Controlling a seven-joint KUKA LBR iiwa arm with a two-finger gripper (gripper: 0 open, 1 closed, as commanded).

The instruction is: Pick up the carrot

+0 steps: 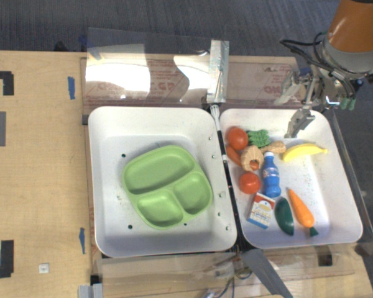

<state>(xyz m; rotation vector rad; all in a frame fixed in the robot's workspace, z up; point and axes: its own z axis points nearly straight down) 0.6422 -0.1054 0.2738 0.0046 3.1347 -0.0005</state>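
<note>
I work from one fixed camera mounted above the worktop point(31, 166), looking down at a slant from a middling distance. It takes in both white bins: the right bin point(345, 185) lies just below the pincer point(301, 120), the left bin point(102, 185) well off to its left. The arm point(354, 30) enters at upper right.

1. The arm point(355, 27) carries a broad orange band, with a grey collar just below it.
2. Black cables loop beside that collar.
3. The gripper point(296, 126) is silvery metal with slim fingers point(292, 128).
</note>
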